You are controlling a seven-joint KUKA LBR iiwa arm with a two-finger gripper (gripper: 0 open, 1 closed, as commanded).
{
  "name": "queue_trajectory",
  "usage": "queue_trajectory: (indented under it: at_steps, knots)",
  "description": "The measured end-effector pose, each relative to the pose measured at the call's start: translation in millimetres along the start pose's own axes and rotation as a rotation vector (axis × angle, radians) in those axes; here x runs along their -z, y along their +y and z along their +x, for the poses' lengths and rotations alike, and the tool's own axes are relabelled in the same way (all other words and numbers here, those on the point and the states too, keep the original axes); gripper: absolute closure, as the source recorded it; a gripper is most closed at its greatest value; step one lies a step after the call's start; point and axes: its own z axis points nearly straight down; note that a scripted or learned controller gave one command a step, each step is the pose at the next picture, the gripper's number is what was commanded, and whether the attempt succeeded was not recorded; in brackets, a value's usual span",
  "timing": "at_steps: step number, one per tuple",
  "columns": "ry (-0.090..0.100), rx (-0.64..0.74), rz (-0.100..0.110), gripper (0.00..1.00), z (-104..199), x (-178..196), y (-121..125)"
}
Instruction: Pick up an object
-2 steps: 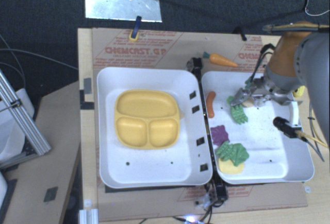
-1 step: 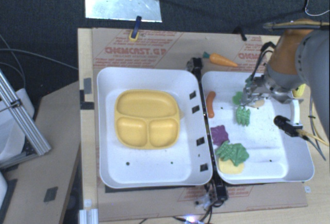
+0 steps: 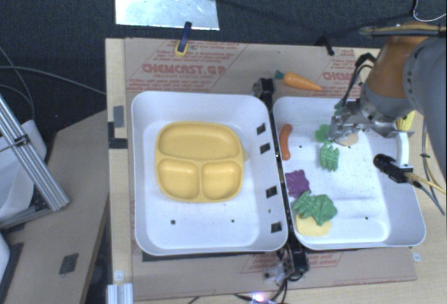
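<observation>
Two white bins sit side by side on your bench, and your gripper [image 3: 340,129] is down in the right bin [image 3: 401,222], near its far edge. From this angle you can't tell how the jaws stand; the wrist hides them, so no call on whether anything's caught in there.

Closest stuff to the jaws: a small green piece [image 3: 322,133] just to their left, touching or nearly so, and a tan bit [image 3: 349,138] poking out right under them. Just below the jaws, toward the near side, there's a green bumpy toy [image 3: 329,156] lying on the bin floor. Further left of the jaws, by the divider, you've got an orange-red sausage [image 3: 285,141] lying lengthwise. Well below the jaws, toward the near corner, a purple piece [image 3: 297,182] sits, then a leafy green toy [image 3: 316,206] resting on top of a yellow disc [image 3: 312,227].

Beyond the jaws, outside the bin on the cardboard, a toy carrot [image 3: 298,81] lies by the rim.

Way off left, the left bin [image 3: 143,226] holds a yellow divided plate [image 3: 200,160] with three compartments.
</observation>
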Motion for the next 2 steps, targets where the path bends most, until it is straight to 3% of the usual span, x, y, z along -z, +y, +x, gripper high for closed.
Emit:
queue_trajectory:
  at_steps: [1,2]
  knots:
    - [-0.002,0.004,-0.003,1.0,-0.2,11.0,1.1]
    - [-0.002,0.004,-0.002,0.0,-0.2,10.5,0.8]
